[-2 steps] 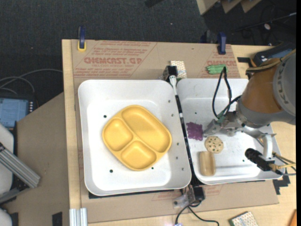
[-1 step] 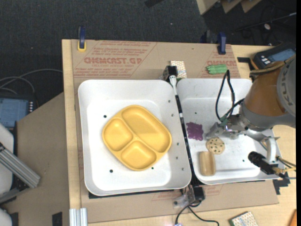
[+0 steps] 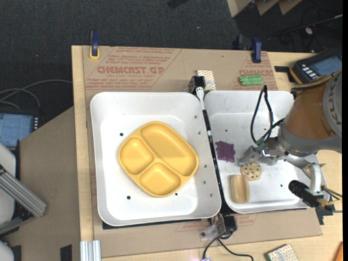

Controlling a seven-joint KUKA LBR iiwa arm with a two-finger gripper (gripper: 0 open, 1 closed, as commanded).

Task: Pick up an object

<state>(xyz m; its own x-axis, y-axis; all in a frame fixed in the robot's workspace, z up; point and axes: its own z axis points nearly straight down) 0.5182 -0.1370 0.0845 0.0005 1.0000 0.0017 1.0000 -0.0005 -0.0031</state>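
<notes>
Arm: grey, orange-banded, reaching in from the right and low over the right bin.
Hand: down near the bin floor, just above the cookie; whether it is spread or closed, I cannot tell, and nothing shows as held.
Task's things: three loose items in the right bin, namely a round speckled cookie, a tan bread-like piece just below it, and a purple grape-like cluster near the bin's left wall.
Nearest target: the cookie, judged the likely pick since it lies closest under the hand.
Doing it well: centre over the cookie, straddle its edges, go right down to the floor because it is flat and thin, and stay off the bread piece lying close beside it.
Risk: a flat disc may slip out as the hand closes.
Left bin: holds a yellow three-compartment tray.
Counter: brown sheet printed "CHEMCAST GP" in red; smaller print is unreadable.
Beyond the bins: a green object on the counter.
</notes>
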